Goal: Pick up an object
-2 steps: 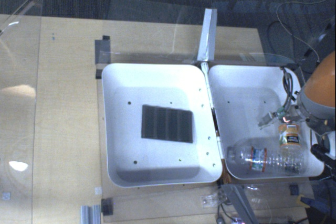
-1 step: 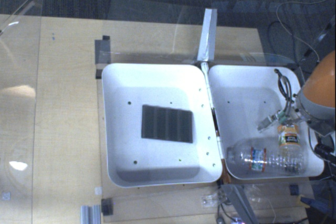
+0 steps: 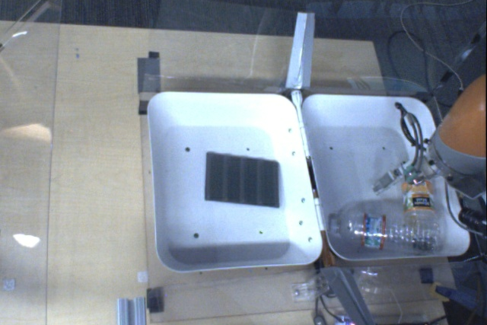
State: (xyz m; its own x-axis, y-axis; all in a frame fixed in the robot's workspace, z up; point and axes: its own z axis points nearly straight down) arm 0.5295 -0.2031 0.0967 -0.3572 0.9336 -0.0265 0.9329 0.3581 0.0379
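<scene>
From my feed the gripper point(image 3: 407, 177) sits low in the right bin point(image 3: 342, 125), just above the clear plastic bottle point(image 3: 384, 231) lying on its side against the bin's near wall. Can't tell the jaws' state. Risk: the bottle is round and slick, so it could roll or squirt out. The left bin point(image 3: 175, 133) has a dark ribbed pad point(image 3: 242, 180).
</scene>
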